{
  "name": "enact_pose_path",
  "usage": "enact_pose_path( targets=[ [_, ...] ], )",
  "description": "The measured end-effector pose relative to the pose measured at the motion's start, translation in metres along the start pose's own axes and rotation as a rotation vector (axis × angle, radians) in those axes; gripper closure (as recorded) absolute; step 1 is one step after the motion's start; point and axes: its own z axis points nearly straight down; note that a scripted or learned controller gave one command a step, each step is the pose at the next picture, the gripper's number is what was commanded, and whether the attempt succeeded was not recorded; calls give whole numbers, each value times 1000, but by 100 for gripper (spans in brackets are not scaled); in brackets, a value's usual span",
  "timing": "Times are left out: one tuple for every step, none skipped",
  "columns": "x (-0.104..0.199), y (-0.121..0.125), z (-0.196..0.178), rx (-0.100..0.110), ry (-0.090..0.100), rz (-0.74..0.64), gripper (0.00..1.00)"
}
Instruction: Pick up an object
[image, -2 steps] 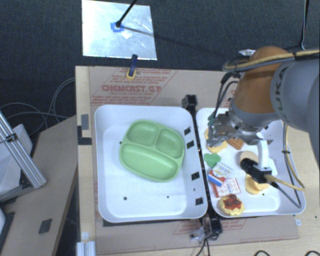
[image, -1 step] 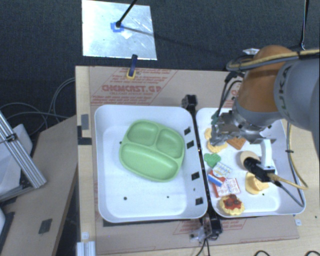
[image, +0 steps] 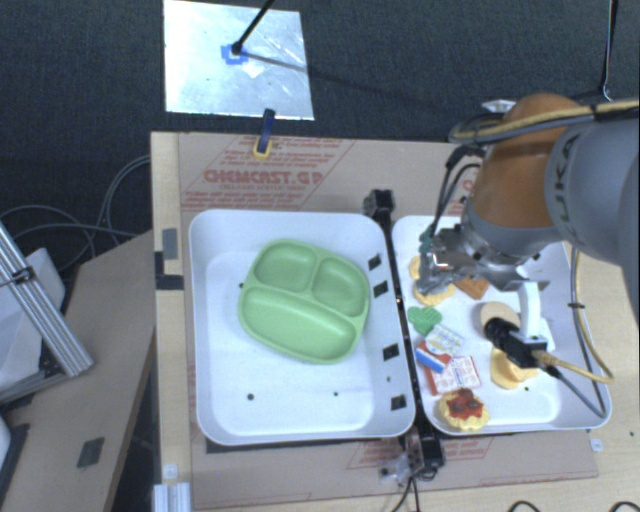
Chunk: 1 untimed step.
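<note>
At the lower edge of the frame we see the near rim of the tabletop (image: 300, 462), a brown board printed with red letters. On it sit two white bins side by side. The right bin (image: 575, 408) holds a scatter of toy food. Nearest us, at its lower left, lies a round piece with a red top (image: 463, 408). Just above it lie a red-and-white packet (image: 456, 373) and a red and blue piece (image: 431, 356), with a small green piece (image: 425, 319) beyond them by the divider. To their right lie a yellow piece (image: 509, 372) and a tan round piece (image: 497, 318), partly under a black part of the arm. The left bin (image: 225, 400) holds a green divided plate (image: 305, 300), lying flat near its middle.

Farther up in the right bin, the gripper (image: 437, 264) hangs low over a pale cookie-like piece (image: 433, 292) and an orange piece (image: 470, 288). We cannot tell how it stands, open or closed, nor whether it touches anything. The grey arm (image: 590, 190) fills the upper right of the frame.

At the far top a shiny silver sheet (image: 238, 60) lies on dark carpet.
</note>
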Motion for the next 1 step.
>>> enact_pose_path(
  targets=[
    [9, 0, -5, -1, 1, -2, 100]
  ],
)
